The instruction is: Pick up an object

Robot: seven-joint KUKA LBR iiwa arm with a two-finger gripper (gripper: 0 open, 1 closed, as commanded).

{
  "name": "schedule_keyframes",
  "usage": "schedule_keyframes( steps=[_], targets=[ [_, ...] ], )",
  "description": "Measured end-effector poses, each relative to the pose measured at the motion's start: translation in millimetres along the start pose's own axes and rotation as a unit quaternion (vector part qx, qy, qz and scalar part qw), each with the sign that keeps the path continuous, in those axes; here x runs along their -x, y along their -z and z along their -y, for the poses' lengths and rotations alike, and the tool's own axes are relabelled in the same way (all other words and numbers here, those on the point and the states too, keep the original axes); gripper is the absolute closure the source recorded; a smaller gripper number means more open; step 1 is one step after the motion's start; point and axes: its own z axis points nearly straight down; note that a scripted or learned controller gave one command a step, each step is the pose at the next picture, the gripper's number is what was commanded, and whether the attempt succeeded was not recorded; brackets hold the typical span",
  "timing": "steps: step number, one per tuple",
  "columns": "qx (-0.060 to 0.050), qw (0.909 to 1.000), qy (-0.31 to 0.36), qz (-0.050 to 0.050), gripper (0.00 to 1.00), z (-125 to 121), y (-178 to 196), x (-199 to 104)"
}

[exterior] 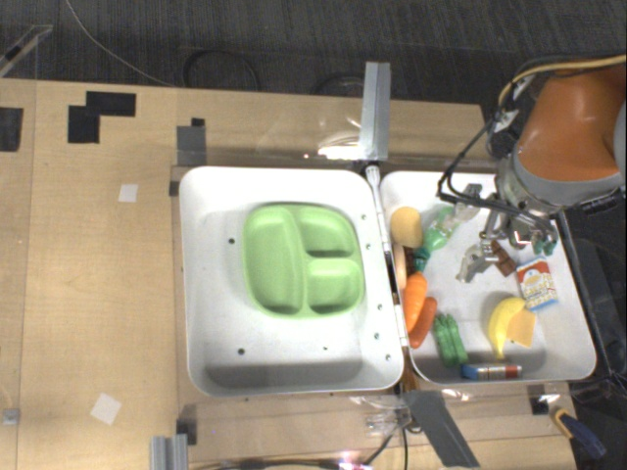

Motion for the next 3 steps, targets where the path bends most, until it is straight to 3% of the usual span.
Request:
schedule_keyframes(
  steps=[1, 2, 3],
  targets=[
    [0.0, 1.0, -0.002, 0.005, 0.0, 18.1, -89.7, 19.8],
    [-0.001, 0.998, -0.063, 0.005, 0.0, -0.1, -102.8, -33.5],
    [-0.002, 0.9953, -0.097, 0.002, 0.0, 90.0, -77.1, -23.2]
  ],
)
